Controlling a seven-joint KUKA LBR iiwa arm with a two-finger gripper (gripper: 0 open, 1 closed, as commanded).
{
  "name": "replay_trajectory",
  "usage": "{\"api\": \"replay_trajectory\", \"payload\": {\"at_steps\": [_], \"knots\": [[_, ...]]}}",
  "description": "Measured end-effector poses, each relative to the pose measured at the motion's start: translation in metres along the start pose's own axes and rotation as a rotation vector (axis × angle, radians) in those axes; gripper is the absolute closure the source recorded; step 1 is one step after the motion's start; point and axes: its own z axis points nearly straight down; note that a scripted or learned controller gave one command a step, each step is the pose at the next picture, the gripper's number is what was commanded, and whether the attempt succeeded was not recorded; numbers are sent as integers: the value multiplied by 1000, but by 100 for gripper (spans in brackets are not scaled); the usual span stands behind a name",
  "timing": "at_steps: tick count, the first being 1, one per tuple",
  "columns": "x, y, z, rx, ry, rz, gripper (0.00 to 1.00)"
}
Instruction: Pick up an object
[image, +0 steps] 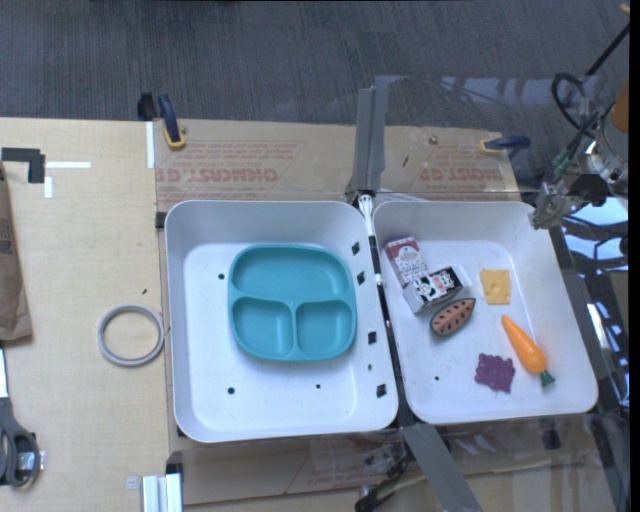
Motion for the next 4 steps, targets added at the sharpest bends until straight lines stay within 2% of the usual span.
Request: {"api": "replay_trajectory", "payload": {"at_steps": [1,2,3,4], "knots": [[7,-22,61,4,0,605,0],[23,27,5,-1,-1,365,0],[22,-66,30,4,0,706,0],[55,2,-51,1,-1,536,0]]}}
